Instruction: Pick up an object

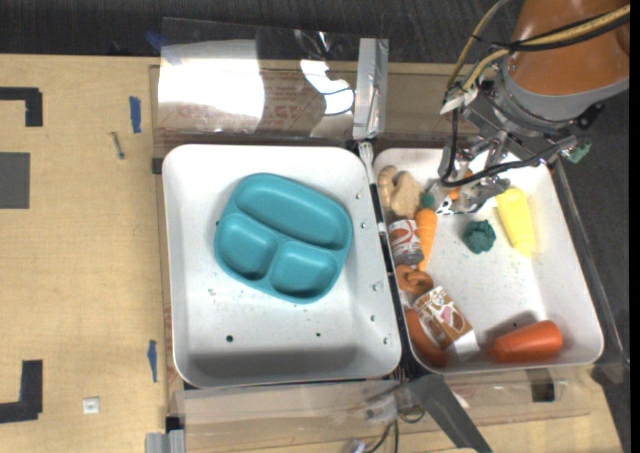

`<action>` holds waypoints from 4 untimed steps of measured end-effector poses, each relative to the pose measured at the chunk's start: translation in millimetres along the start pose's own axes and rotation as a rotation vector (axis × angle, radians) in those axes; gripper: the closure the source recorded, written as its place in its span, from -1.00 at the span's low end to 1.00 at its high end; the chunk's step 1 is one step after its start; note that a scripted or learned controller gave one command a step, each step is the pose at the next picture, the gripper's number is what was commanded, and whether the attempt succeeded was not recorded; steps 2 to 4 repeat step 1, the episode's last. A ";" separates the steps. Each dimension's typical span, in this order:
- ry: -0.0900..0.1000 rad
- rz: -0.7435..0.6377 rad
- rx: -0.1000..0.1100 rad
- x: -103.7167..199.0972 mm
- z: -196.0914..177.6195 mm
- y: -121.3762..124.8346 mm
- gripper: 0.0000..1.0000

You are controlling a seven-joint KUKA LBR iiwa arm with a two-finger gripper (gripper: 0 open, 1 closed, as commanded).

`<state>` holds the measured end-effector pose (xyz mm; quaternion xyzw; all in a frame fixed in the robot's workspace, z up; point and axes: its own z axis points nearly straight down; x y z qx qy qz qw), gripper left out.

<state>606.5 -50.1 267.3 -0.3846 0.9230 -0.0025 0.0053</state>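
Gripper (pixel 470 184) hangs over the back of the right bin (pixel 575 271), fingers pointing down w/ a small gap between them, nothing visible in that gap, so I read it as parted and empty. It sits just beside the top of the carrot (pixel 427 231) and near the yellow piece (pixel 514 216), prob. lined up for a grab at one of those; which one it's aiming at I can't tell. Camera view, right side: most objs are crowded along the bin's left wall — a beige lumpy item (pixel 398 191) at the back, then the carrot lying lengthwise, a red-white packet (pixel 405 238) touching it, a brown-orange thing (pixel 413 279) below, and a labelled packet (pixel 445 316) toward the front. They look shoved there, leaning on the wall, which makes them awkward for a top-down pinch. The small teal lump (pixel 480 235) and yellow piece lie in the open, apart from the pile, so easier picks imo. A red-orange tomato-like item (pixel 525 341) rests at the front edge. Left side: the left bin (pixel 190 321) holds a teal divided tray (pixel 283 236), lying flat, centred, well apart from the gripper. Pick not yet made.
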 end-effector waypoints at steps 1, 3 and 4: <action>0.000 -0.158 -0.007 -27.5 45.6 -14.2 1.00; 0.000 -0.158 -0.007 -27.5 45.6 -14.2 1.00; 0.000 -0.158 -0.007 -27.5 45.6 -14.2 1.00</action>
